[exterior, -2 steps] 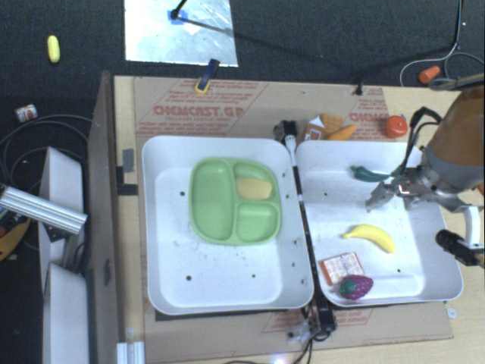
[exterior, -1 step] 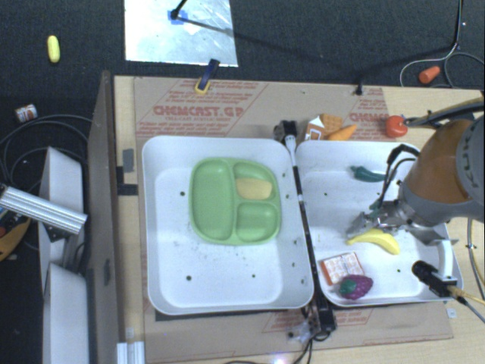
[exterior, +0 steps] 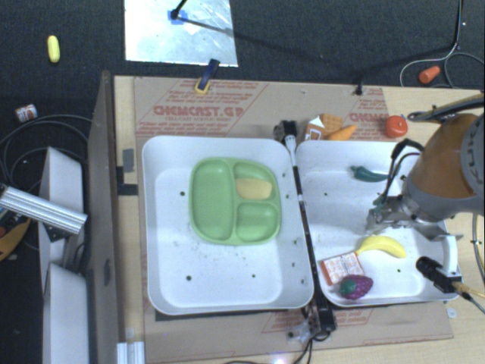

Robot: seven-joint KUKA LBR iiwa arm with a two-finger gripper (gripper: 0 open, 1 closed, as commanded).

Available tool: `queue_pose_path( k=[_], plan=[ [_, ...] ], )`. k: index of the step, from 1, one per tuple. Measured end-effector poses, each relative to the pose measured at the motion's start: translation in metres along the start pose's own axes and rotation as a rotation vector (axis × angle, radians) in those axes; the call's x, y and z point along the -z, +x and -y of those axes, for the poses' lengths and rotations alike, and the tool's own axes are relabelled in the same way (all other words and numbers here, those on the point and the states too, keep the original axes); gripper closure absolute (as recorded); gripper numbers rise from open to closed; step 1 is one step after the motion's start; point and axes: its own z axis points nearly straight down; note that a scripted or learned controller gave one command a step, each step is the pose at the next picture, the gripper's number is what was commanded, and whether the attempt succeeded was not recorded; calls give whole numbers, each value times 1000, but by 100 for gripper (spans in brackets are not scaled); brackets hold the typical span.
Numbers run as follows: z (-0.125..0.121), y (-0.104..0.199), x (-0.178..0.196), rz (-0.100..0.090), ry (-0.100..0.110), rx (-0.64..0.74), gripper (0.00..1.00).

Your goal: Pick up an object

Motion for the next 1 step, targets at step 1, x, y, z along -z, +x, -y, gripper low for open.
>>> queue_pose_path(
  k=[1],
  plan=[
    [0,0,0,0,0,0,0]
  ],
)
